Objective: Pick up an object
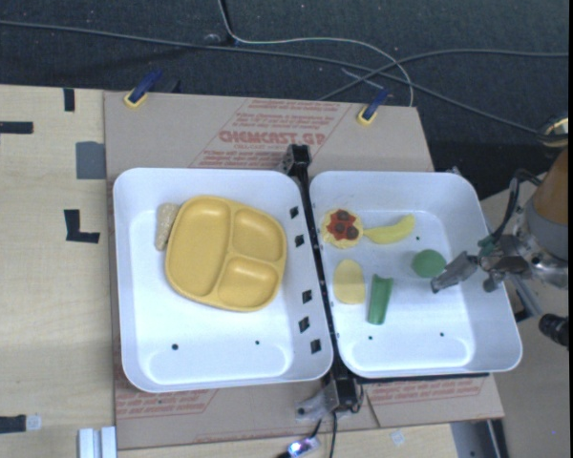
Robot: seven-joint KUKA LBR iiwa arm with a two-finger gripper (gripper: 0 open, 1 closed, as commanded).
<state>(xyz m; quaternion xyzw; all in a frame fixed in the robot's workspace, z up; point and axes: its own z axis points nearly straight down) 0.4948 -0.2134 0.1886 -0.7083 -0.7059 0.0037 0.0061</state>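
Observation:
The right bin (458, 351) holds several toy foods: a small round pizza piece (342, 225), a yellow banana (390, 230), a green ball (427, 262), a pale yellow block (349, 281) and a dark green stick (378, 299). My gripper (471, 275) hangs over the right side of this bin, just right of the green ball. Its two fingers stand apart, open, with only the white bin floor showing between them. The left finger's tip (449, 278) is close to the ball, and I cannot tell if they touch.
The left bin (210, 361) carries a yellow divided plate (225, 253) with a tan slice (164, 225) poking out at its left. A black divider (310, 284) joins the bins. Cables run across the dark floor behind, and cardboard lies under both bins.

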